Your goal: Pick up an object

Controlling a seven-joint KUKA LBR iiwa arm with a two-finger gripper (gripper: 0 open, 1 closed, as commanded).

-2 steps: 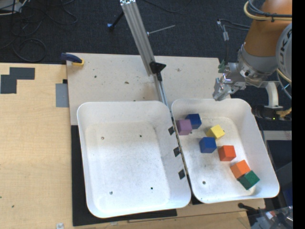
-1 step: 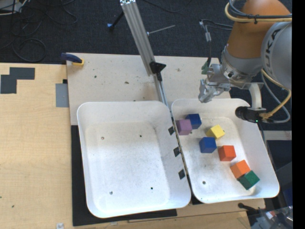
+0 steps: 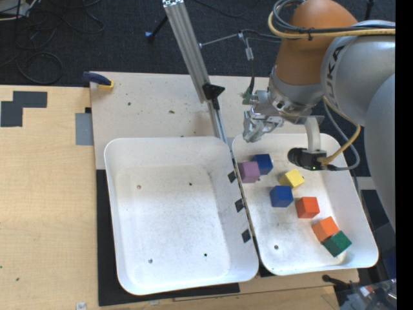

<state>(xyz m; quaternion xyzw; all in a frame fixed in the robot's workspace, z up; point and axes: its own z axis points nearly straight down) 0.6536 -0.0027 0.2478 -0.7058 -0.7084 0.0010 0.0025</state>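
Note:
My gripper (image 3: 253,132) hangs over the far left corner of the right bin (image 3: 361,254), above and just behind a purple cube (image 3: 249,170) and a blue cube (image 3: 262,163). Nothing shows between its fingers. Further toward the bin's middle lie a yellow cube (image 3: 293,177), a second blue cube (image 3: 281,196) and a red-orange cube (image 3: 307,206). An orange cube (image 3: 324,227) and a green cube (image 3: 337,243) sit close together near the front right corner.
The left bin (image 3: 171,215) adjoins the right one along a divider with black clips. A slanted aluminium bar (image 3: 191,53) rises behind the bins. A black cable connector (image 3: 303,157) hangs above the right bin's far side.

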